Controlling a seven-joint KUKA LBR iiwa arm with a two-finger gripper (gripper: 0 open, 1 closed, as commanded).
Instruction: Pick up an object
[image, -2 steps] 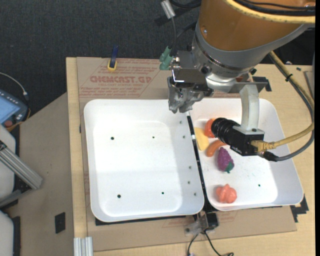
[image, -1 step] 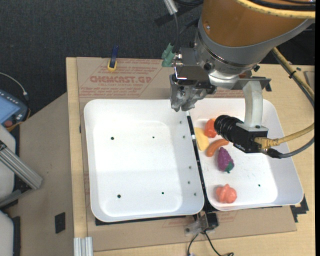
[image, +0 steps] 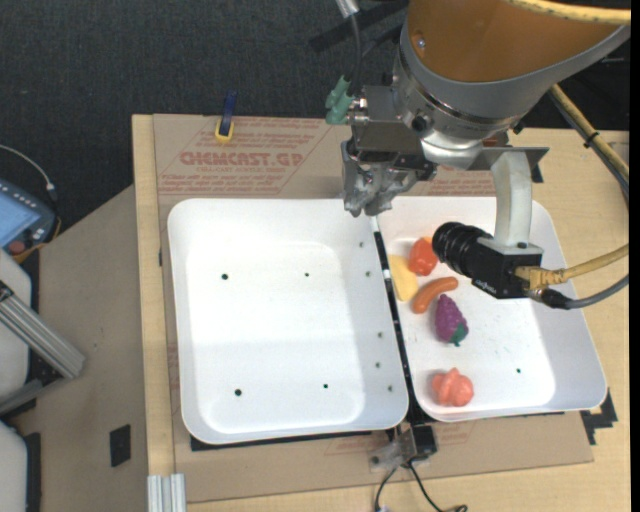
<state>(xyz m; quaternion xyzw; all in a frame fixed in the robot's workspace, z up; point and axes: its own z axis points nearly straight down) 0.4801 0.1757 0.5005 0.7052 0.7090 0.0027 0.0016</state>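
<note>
jaws unclear, gripper at the far end of the bin divide

you cannot tell how the jaws stand: the gripper (image: 366, 200) shows as a grey metal cluster hanging under the arm's wrist, too blurred and foreshortened to read, and nothing can be made out in it.

in the camera view, you see the gripper at the far edge of the two bins, right over the line where they meet. the grey arm (image: 500, 60) with its orange band fills the top right above it. a black cylinder (image: 480, 258) on a white bracket hangs from the arm over the right bin, with a tan hose running off to the right.

the right bin (image: 560, 360) holds all the objects, gathered toward its left side. a red-orange round toy (image: 423, 257) lies near the far left corner, just beside the black cylinder. a pale yellow piece (image: 402, 279) sits against the bin's left wall, touching or nearly touching the red toy. an orange sausage shape (image: 434, 293) lies tilted just beside the yellow piece. a purple grape bunch (image: 450, 318) with a green tip lies next to the sausage, toward the middle. an orange-pink lumpy toy (image: 452, 387) sits apart from the others, near the bin's near edge.

the left bin (image: 260, 320) shows its white floor with a few small dark dots. both bins rest on a brown cardboard sheet (image: 250, 155) with red lettering, and a small yellow and blue clip (image: 226, 122) sits at its far edge.
</note>
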